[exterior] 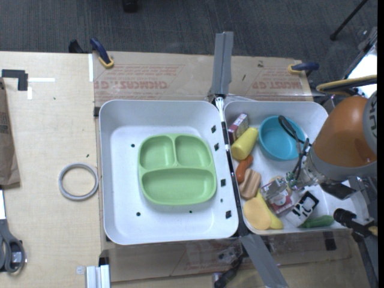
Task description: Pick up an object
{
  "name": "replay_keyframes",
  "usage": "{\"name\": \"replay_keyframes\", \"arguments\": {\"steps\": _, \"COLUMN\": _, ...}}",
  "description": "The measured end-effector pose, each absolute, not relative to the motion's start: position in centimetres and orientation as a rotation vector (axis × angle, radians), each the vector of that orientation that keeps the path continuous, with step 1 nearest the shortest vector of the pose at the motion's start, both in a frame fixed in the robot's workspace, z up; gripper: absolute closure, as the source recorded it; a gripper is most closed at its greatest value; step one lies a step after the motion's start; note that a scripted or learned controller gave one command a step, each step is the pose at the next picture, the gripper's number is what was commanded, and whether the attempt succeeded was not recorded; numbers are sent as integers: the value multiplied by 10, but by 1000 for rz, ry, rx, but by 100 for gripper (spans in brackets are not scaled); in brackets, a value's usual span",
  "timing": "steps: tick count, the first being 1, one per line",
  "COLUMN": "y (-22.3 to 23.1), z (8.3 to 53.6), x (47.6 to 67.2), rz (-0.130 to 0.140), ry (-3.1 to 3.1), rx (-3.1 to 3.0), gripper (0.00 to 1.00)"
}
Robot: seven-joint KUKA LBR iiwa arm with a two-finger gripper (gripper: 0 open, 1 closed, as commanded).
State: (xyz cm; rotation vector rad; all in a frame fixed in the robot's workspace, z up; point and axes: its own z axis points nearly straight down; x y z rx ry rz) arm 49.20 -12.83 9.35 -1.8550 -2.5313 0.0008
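- Objects to pick from are all piled in the right bin (318, 108): one blue bowl (277, 141), one yellow cylinder-ish toy (244, 143), one small pinkish box (238, 123), one orange piece (242, 171), one tan bread-looking piece (250, 183), one yellow flat piece (259, 213), one green piece (316, 222) near the front edge, and one black-and-white tag (305, 204).
- There's also one crinkly silver-and-red packet (277, 192) in the middle of that pile.
- Left bin (114, 179) has just one green divided plate (177, 169), sitting roughly centered.
- Out on the surface (48, 131), left of the bins: one grey ring (78, 180), lying flat.
- One arm (348, 134) comes in from the right, orange band over the right bin, wrist angled down and left.
- Hand (294, 179) is low over the pile, right by the packet, just below the bowl. Can't tell if it's spread or pinching anything, too cluttered there.
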Motion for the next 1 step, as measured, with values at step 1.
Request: {"name": "replay_keyframes", "arguments": {"steps": 1, "y": -129, "z": 101, "x": 492, "rz": 1, "ry": -2526, "rx": -1858, "gripper": 100}}
